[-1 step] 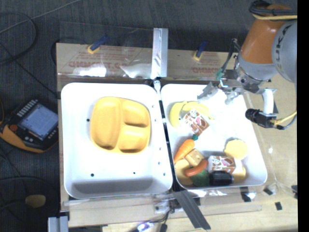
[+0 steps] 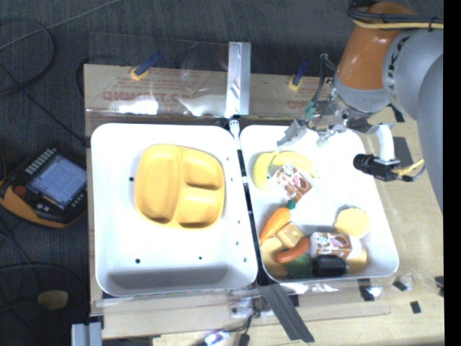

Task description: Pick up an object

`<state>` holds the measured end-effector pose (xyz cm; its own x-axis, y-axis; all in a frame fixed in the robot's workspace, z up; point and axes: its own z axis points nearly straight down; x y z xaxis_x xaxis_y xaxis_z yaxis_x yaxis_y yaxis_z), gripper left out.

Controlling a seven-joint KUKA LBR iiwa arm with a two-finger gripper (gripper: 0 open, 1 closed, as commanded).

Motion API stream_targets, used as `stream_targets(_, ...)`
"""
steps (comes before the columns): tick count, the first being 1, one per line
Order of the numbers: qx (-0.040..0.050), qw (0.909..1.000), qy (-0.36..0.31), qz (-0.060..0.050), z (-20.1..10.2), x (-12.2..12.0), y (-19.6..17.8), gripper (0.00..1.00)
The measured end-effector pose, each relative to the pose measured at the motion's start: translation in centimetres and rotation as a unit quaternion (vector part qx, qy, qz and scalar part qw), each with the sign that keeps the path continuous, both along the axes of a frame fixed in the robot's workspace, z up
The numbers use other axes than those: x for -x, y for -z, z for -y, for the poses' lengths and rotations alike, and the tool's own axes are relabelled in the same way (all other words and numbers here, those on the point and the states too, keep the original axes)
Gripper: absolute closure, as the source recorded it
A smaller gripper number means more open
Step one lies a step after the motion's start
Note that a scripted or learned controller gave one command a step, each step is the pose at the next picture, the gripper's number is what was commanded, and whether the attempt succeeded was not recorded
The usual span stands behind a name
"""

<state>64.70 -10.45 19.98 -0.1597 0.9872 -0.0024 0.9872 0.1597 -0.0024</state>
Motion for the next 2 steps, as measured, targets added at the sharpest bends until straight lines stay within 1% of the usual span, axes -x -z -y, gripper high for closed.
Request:
stream_targets(1, -0.0016, 0.9976, 0.069, 0.0, 1.9, 3.2, 5.6, 0.0)
stream_targets(2, -0.0004, 0.9935, 0.114, 0.006, 0.7, 4.0, 11.0, 0.0)
